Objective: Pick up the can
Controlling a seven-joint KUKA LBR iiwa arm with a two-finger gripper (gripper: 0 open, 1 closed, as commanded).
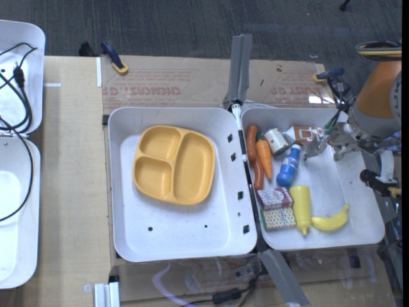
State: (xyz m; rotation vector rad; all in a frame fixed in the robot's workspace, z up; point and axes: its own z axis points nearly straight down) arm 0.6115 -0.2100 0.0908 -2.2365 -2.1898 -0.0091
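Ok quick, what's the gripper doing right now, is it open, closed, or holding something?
Gripper: cannot be told whether open or closed; it sits low in the right bin, beside the can, with nothing visibly held.

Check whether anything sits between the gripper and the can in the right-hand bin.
Nothing visible blocks it. The can lies on its side near the bin's far wall, and the gripper is just to its right with a small boxed item beside that gap, not across it. The blue bottle touches the can's near side.
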